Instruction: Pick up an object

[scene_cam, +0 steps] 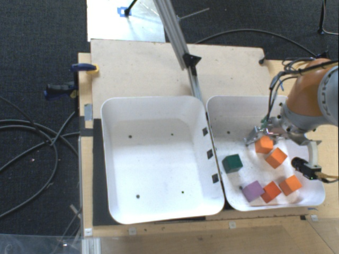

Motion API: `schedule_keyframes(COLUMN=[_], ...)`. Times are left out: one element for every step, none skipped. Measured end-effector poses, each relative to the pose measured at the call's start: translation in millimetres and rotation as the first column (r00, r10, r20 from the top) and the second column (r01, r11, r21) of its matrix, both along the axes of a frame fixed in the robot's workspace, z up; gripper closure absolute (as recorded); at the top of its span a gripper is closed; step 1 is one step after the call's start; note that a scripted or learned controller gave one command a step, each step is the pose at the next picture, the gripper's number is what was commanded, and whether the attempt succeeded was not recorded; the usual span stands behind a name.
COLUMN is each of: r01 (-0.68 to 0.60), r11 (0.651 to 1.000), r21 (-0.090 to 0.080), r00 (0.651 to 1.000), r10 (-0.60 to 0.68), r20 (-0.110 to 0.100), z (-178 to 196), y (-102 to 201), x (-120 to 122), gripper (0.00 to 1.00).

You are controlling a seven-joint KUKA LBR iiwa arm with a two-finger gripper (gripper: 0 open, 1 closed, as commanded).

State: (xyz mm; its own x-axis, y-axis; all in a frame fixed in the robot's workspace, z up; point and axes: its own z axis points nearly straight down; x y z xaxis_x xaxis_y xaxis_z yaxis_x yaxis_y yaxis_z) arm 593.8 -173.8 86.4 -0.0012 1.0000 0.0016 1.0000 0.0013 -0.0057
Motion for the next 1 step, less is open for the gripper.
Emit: schedule_keyframes(r01=[-0.002], r11=[1.000], r21=[-0.002], r00=[1.000], r10=[0.002], r20=[0.010], z=[15.6], y=[-0.8], x=[3.4], gripper=[1.00])
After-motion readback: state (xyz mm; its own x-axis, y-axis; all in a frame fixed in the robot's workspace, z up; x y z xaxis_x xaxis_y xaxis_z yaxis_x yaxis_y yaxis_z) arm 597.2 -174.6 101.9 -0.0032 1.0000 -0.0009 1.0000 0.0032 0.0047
